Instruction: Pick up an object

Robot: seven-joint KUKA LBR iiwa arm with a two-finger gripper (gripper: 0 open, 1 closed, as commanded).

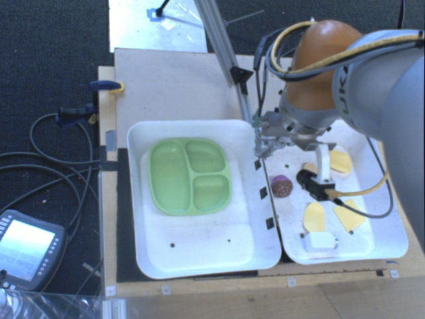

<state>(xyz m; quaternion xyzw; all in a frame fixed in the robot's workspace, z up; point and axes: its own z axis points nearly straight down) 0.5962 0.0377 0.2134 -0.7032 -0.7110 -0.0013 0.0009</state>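
My gripper hangs over the inner left edge of the right bin, near the divide between the two bins. Just below and to the right of it, a small round purple-brown object lies on the bin floor, apart from the gripper. Three yellow slices are spread across the same bin: one at the back right, one in the middle and one further right. A small white block rests near the front rim. Nothing shows held in the gripper.
The left bin holds a green divided plate in its back half. The arm's bulky grey and orange body hangs over the back right of the right bin. A slanted metal pole crosses behind the bins.
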